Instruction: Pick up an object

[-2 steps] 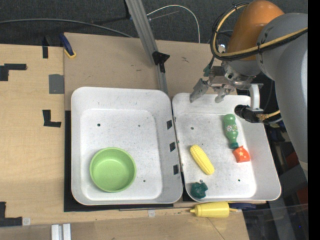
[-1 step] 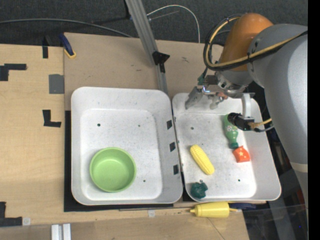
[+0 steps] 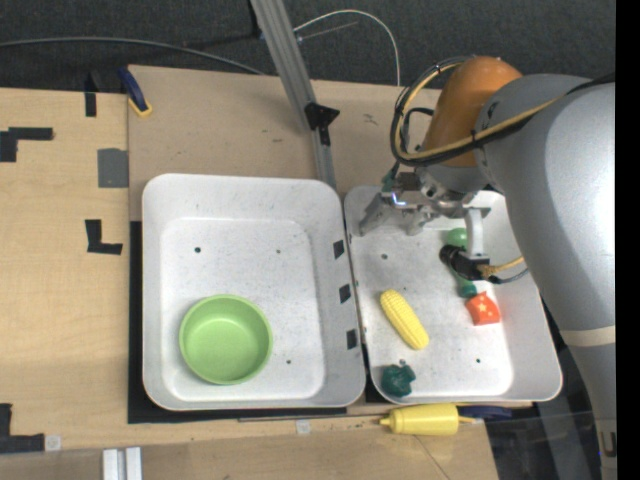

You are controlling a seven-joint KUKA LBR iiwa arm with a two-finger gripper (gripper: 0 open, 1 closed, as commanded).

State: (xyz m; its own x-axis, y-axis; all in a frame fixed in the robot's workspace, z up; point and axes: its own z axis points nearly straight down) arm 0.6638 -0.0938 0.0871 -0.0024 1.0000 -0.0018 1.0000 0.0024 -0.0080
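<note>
Two white bins (image 3: 250, 193) before us, gripper (image 3: 400, 206) low over the right bin's far end, finger spread we cannot tell, yellow corn (image 3: 404, 319) lying near and below it, untouched.

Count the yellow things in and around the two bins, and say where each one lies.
2. A yellow toy corn cob lies in the middle of the right white bin. A yellow plastic bottle lies on its side on the bench just outside that bin's near edge. The arm may hide others.

Yellow corn cob (image 3: 404, 319) — lying slantwise in the right bin (image 3: 440, 368)
</note>
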